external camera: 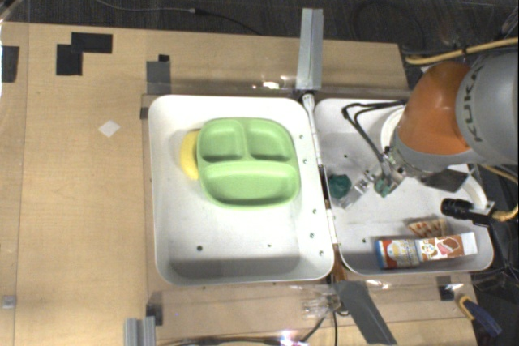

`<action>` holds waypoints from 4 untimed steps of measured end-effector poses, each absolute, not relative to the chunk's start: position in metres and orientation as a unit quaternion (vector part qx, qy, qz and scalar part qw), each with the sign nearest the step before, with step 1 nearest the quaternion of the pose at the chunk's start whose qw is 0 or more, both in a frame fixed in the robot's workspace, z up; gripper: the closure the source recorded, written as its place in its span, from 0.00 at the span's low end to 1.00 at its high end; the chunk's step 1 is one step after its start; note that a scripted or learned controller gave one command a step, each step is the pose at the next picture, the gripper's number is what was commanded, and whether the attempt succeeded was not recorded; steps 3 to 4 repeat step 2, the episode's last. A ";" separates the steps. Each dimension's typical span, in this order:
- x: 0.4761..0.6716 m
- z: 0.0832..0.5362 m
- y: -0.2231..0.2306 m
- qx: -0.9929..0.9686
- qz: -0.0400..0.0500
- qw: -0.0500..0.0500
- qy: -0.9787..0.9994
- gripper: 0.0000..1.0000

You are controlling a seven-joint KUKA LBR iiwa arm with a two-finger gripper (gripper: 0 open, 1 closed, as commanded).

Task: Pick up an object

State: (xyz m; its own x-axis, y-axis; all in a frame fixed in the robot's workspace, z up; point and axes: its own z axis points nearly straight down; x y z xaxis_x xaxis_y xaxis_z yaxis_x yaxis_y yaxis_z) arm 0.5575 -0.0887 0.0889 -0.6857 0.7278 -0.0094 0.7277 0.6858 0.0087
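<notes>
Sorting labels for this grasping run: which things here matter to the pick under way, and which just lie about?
In play:
- pincer, low in the right white bin
- small teal object beside it

Lying about:
- green divided plastic tray, left white bin
- yellow object under the tray's edge
- long printed carton

I count two white bins, the left bin [174, 255] and the right bin [357, 255], one green divided plate [246, 160], one yellow object [188, 155] beside it, one small teal object [338, 186], and one flat printed carton [426, 249].
</notes>
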 end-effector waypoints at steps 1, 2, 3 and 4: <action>0.635 0.087 -0.096 0.362 0.001 0.005 0.932 0.00; 0.662 0.088 -0.096 0.437 0.000 -0.002 0.899 0.00; 0.662 0.088 -0.096 0.437 0.000 -0.002 0.899 0.00; 0.662 0.088 -0.096 0.437 0.000 -0.002 0.899 0.00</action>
